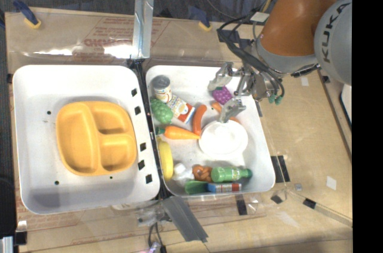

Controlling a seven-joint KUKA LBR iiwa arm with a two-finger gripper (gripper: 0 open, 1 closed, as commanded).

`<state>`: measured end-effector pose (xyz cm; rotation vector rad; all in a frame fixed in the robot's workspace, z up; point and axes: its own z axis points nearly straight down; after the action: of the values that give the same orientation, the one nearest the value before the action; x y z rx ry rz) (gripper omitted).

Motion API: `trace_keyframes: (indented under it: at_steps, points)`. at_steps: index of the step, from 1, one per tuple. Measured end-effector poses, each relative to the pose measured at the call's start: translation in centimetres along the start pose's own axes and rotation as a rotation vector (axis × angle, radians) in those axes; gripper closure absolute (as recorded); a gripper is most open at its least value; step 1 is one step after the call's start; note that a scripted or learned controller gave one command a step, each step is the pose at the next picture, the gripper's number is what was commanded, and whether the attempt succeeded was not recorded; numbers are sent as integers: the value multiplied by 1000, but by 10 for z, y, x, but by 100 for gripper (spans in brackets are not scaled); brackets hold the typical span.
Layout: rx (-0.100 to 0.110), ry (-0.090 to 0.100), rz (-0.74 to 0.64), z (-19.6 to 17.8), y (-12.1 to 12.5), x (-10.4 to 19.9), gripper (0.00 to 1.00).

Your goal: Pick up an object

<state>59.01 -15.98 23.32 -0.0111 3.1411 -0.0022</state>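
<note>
Plastic, yellow and moulded into compartments, a tray [96, 138] lies in the left bin [36, 84], taking up most of its floor. The right bin [263, 144] sits just beside it, their rims touching along the middle, and this one is crowded. Along its left wall there is a small tin can [160, 88] standing upright near the top, a green broccoli piece [160, 110] below it, and a yellow banana [166, 159] lower down, lying along the wall. Next to the can lies a small carton [178, 107], with a red sausage-like piece [198, 117] beside that and an orange carrot [181, 133] lying across below them. A white round plate [223, 139] rests toward the right of the bin. Along the bottom wall lie a green bottle [230, 174], a brown toy [202, 173] touching it, and a red and blue tube [224, 188]. Near the top right sits a bunch of purple grapes [222, 94].

The gripper [230, 90] hangs over that corner, its metal fingers spread apart on either side of the grapes, one above them and one pointing down toward the plate. Nothing is visibly clamped between them. The grey arm [335, 36] with its orange band reaches in from the right.
</note>
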Motion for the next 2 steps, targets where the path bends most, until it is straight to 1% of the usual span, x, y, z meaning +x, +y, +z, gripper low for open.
trace_keyframes:
  at_steps: [1, 2]
  points:
    - [0, -4, -108, 127, -9, -10, 0]
    - [4, -17, -197, 133, 46, -13, 0]
